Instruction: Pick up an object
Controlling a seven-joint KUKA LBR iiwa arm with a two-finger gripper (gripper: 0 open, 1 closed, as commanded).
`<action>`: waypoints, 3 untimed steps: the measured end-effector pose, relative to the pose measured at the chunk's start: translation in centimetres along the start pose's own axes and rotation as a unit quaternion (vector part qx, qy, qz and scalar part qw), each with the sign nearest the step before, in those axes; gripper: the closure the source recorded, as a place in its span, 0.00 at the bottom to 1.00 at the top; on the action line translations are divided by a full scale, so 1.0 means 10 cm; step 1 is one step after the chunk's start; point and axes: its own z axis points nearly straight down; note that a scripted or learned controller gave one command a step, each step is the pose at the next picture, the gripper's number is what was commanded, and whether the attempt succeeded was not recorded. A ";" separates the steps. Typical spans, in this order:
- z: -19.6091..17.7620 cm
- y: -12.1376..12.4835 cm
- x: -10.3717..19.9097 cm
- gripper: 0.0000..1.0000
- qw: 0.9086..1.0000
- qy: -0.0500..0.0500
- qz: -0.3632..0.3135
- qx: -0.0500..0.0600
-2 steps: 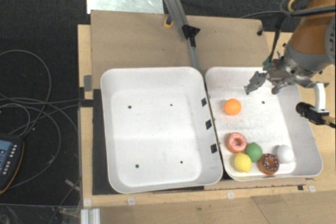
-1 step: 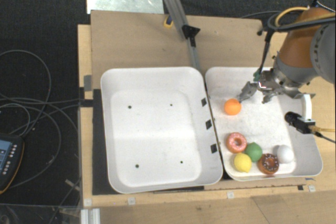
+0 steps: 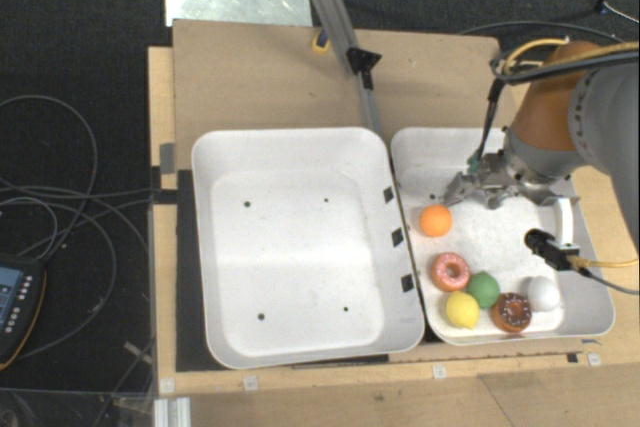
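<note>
On the left sits a big white bin (image 3: 290, 245) with only a few small dark dots on its floor. Right beside it, touching along one side, is a second white bin (image 3: 596, 310), and this one has all the toys. First comes an orange ball (image 3: 435, 221), sitting by itself near the left wall of that bin. Below it is a pink donut (image 3: 450, 270), and just under that a yellow lemon (image 3: 462, 310). A green ball (image 3: 484, 289) is squeezed in next to the donut and the lemon. Then there is a brown donut (image 3: 513, 312) with a white egg (image 3: 543, 293) just beside it. The robot arm (image 3: 580, 120) comes in from the right, and its gripper (image 3: 480, 187) hangs over the top part of this bin, a little up and to the right of the orange ball. Its fingers are spread apart and nothing is between them.
</note>
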 end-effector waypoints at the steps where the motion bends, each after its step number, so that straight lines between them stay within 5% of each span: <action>1: -0.14 0.02 -0.01 1.00 1.000 0.000 0.000 -0.003; 3: -1.24 0.01 0.01 1.00 1.000 -0.001 -0.002 -0.005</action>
